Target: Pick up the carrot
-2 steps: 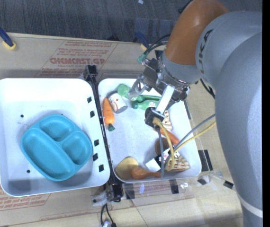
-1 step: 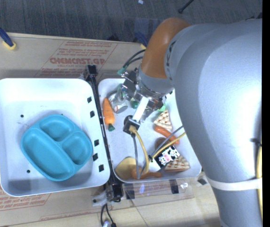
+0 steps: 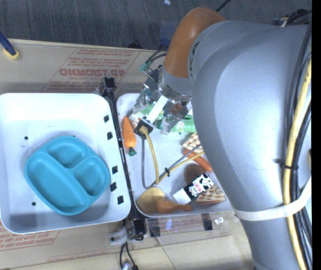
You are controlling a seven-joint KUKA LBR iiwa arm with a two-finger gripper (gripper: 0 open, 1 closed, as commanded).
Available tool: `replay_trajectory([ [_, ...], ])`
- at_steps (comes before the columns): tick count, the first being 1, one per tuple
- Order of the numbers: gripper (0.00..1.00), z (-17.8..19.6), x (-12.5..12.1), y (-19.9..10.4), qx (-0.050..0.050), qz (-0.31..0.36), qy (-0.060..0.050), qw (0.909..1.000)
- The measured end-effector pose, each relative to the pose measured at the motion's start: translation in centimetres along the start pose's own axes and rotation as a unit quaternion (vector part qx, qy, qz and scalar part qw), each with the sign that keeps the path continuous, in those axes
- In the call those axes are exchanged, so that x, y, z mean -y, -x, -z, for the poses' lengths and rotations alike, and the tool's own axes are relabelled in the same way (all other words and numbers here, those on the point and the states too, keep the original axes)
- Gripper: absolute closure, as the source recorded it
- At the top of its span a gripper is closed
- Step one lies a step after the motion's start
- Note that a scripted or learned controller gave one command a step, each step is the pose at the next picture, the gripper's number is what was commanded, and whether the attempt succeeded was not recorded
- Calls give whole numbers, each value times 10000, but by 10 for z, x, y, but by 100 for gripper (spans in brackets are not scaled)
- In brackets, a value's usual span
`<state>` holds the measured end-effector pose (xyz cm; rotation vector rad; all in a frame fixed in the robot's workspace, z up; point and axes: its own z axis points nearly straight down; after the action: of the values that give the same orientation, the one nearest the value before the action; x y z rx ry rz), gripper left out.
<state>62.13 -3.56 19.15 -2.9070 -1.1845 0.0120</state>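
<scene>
The bench (image 3: 65,66) is viewed from above at a slant by one fixed camera. Both white bins (image 3: 14,151) are taken in, the arm (image 3: 250,122) looming nearest on the right.

right bin (image 3: 128,103): right part hidden under arm (image 3: 245,128) | gripper (image 3: 156,114): fingers too cluttered to read | waffle (image 3: 212,194): partly covered by arm

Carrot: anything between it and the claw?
Nothing visible. The carrot lies against the right bin's left wall, bare white floor around it. The claw sits just to its right, above; a thin curved tan handle lies below-right, clear of it.
</scene>
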Motion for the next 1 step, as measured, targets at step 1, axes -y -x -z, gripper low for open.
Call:
replay_trajectory([
  [1,0,1,-22,-17,-24,-206,-11,9998],
])
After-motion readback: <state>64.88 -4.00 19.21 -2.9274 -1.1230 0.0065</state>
